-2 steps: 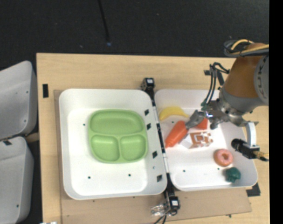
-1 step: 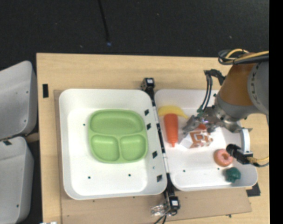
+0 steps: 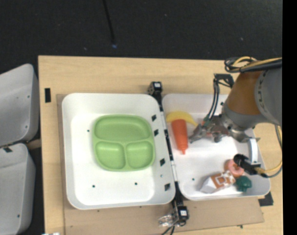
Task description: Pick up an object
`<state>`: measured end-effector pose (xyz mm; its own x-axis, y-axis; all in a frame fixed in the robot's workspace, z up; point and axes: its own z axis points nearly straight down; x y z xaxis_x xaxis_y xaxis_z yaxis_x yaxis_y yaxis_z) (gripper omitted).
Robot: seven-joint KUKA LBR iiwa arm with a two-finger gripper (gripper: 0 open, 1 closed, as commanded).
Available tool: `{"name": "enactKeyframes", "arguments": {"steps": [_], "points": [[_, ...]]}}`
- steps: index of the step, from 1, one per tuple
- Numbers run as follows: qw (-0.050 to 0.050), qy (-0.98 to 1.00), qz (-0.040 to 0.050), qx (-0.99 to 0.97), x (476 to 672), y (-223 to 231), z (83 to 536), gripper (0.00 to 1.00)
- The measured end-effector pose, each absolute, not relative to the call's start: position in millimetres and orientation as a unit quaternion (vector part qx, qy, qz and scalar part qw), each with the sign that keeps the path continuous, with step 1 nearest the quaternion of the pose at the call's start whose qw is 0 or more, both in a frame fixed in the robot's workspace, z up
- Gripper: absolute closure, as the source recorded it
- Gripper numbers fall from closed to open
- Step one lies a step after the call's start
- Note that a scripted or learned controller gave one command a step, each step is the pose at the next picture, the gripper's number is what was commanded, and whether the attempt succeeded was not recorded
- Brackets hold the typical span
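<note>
Approach step: gripper low in right bin, just right of carrot. Finger state: cannot tell. Next: close onto carrot.

One fixed overhead slant on both bins

The divided plate lies in the left bin. The carrot lies in the right bin, beside the divider; the gripper sits just right of it.
</note>
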<state>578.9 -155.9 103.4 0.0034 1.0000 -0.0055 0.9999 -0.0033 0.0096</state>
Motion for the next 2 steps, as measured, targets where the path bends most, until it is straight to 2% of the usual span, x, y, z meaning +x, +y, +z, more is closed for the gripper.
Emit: {"name": "enactKeyframes", "arguments": {"steps": [1, 2], "points": [[0.003, 0.704, 0.0007, 0.71, 576.9, -156, 112, 1.0], [0.002, 0.706, 0.0012, 0.708, 574.9, -155, 156, 1.0]]}}
